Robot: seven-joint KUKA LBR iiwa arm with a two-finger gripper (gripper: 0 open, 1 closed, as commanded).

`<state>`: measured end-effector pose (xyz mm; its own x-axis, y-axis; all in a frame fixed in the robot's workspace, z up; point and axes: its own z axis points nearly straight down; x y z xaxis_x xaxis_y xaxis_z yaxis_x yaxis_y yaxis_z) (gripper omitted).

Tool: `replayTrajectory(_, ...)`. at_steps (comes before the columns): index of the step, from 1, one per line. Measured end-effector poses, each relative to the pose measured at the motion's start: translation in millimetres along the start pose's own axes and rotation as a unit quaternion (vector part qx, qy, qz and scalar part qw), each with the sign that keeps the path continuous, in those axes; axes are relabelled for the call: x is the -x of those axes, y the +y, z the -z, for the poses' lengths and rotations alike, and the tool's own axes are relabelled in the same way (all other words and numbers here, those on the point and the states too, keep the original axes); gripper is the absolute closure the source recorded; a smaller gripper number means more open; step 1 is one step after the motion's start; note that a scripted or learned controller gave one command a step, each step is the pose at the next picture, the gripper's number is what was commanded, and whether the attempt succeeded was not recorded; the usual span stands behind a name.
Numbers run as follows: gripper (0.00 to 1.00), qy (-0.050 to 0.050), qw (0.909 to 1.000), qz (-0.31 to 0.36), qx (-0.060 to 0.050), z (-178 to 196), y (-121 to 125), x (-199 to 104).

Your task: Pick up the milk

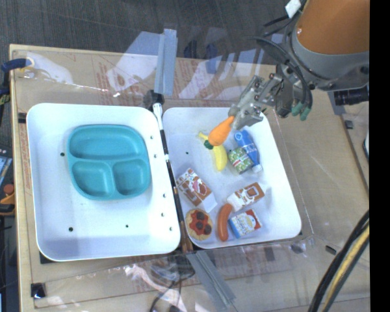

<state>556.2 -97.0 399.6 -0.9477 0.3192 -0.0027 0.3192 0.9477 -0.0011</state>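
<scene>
Your milk carton (245, 223) sits low in your right bin (283, 174), your gripper (244, 117) up top, pinching the toy carrot (221, 131).

One fixed camera above bench (84, 77), looking down at a slant, mid-range; both bins (39, 174) in frame, arm (331, 25) entering right.

Two white bins (52, 239) sit side by side. One teal divided tray (109, 159) lies in the left one. The right one has four small cartons (246, 195), one carrot (221, 130), one banana (218, 156), one sausage (223, 222) and one little pizza (199, 223).
</scene>
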Motion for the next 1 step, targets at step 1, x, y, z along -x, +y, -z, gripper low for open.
replayTrajectory(1,1.00,-0.001,1.0000,0.001,0.000,10.3,0.6,0.7)
